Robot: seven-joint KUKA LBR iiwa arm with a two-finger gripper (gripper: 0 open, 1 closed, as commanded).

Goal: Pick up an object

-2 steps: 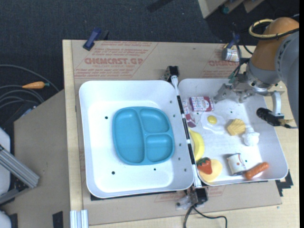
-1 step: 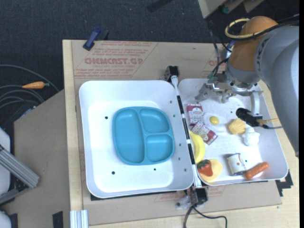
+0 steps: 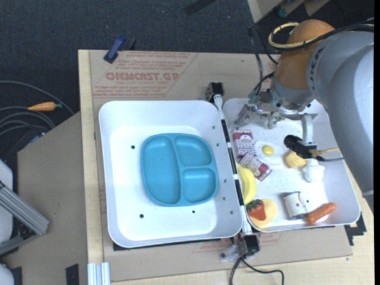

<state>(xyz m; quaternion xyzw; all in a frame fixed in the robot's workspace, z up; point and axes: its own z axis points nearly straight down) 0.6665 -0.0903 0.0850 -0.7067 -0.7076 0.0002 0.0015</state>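
Observation:
My gripper (image 3: pixel 261 116) hangs over the far end of the right bin (image 3: pixel 349 189), just above the bin floor, with nothing seen in it. Below it lie a red and white packet (image 3: pixel 243 142), a second packet (image 3: pixel 256 166) and a small yellow ball (image 3: pixel 268 151). Along the bin's left wall lies a banana (image 3: pixel 249 184). At the near end are a red strawberry-like piece (image 3: pixel 256 207) on a yellow item (image 3: pixel 270 212), a silver can (image 3: pixel 294 204) and a carrot (image 3: pixel 320 213). A yellow lump (image 3: pixel 294 159) and a white lump (image 3: pixel 313 171) lie to the right.
The left bin (image 3: pixel 119 159) holds a blue divided plate (image 3: pixel 178 169). A blue tool (image 3: pixel 116 49) lies on the board behind it. An orange item (image 3: pixel 41 106) and cables lie on the floor at the left. The arm's large grey body (image 3: pixel 350 82) overhangs the right bin's right side.

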